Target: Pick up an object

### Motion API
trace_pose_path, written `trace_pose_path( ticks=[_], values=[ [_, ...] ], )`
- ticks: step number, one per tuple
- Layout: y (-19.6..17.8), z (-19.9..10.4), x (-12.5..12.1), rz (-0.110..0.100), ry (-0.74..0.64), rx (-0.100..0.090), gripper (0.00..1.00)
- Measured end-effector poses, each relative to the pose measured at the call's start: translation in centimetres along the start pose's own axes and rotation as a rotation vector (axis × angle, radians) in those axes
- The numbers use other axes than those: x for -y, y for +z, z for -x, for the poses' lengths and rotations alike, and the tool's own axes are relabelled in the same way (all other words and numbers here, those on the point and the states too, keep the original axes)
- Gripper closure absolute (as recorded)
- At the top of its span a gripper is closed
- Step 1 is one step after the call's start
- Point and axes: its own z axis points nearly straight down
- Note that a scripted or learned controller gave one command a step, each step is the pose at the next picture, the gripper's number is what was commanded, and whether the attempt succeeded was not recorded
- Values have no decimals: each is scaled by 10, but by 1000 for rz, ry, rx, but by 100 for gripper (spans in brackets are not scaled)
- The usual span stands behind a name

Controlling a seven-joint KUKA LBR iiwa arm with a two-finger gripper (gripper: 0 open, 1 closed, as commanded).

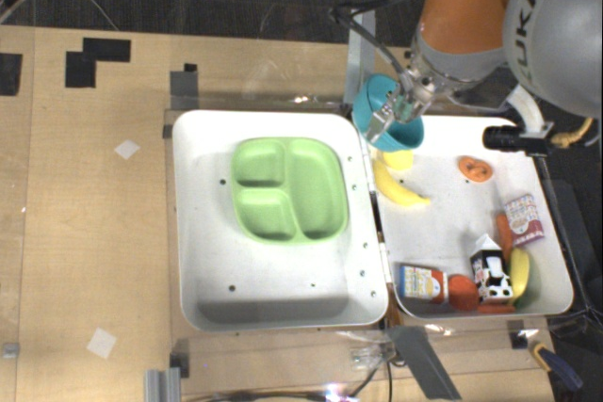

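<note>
Gripper (396, 111) at the right bin's (556, 297) top-left corner, clamped on the rim of a teal cup (384, 99), lifted above a yellow banana (399, 186). Probably light, rigid, smooth plastic; thin rim looks the best hold, though liable to slip.

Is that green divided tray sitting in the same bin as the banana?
No, the green tray lies in the left bin, while the banana lies in the right bin.
</note>
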Motion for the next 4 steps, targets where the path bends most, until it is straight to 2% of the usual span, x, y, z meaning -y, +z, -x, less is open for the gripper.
trace_pose_path(
  ticks=[2,3,4],
  values=[
    [-23,1,-3,8,-12,8,100],
    [-28,-7,74,1,-188,3,100],
    [-39,-7,72,5,-193,7,100]
  ],
)
